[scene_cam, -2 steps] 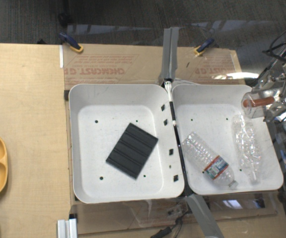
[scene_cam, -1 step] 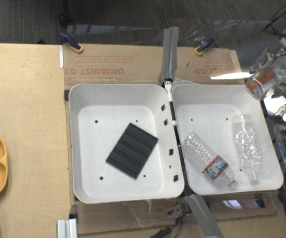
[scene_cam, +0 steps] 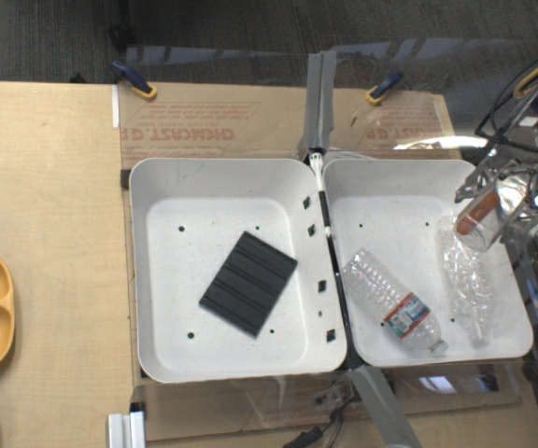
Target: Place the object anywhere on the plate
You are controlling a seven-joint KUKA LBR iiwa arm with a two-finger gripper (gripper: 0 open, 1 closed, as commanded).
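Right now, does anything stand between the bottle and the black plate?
Only the bins' adjoining walls, which run between the bottle on one side and the black plate on the other.

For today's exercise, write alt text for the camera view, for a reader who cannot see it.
Two white bins sit side by side: the left bin holds a black ribbed plate, the right bin a clear plastic bottle and crumpled plastic. The gripper hovers at the right bin's far edge.

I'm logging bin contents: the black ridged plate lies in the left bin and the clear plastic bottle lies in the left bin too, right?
Not quite. The camera view shows the black ridged plate in the left bin, but the clear plastic bottle lies in the right bin.
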